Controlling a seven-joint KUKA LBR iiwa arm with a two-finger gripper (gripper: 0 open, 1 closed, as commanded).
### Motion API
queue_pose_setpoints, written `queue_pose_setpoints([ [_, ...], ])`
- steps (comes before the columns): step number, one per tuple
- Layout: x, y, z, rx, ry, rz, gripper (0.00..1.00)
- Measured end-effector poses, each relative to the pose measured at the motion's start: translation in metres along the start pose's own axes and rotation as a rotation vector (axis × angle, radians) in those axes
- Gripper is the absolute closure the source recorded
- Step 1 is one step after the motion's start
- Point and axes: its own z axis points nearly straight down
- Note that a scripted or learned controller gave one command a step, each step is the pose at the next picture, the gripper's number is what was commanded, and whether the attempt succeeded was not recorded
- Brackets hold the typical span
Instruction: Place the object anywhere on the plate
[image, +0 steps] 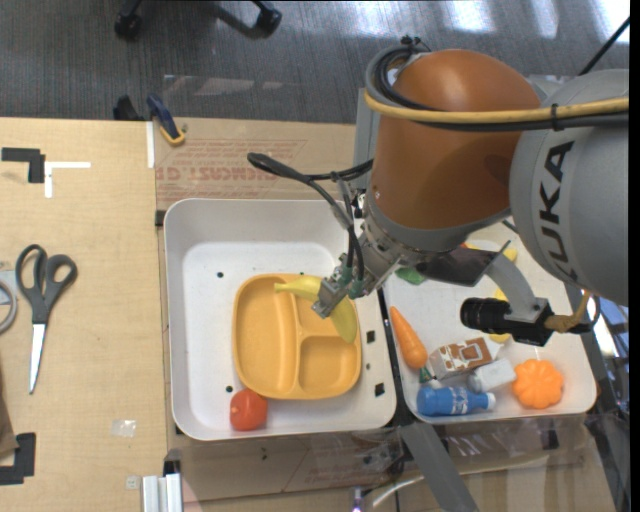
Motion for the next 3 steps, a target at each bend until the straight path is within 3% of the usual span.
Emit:
queue_pose_setpoints([
  [1, 0.031, 0.028, 0.044, 0.003, 0.002, -0.174, 1.0],
  [2, 0.051, 0.046, 0.032, 0.0, 0.001, -0.43, 1.0],
  [3, 0.044, 0.039, 0.058, 0.001, 0.002, -0.52, 1.0],
])
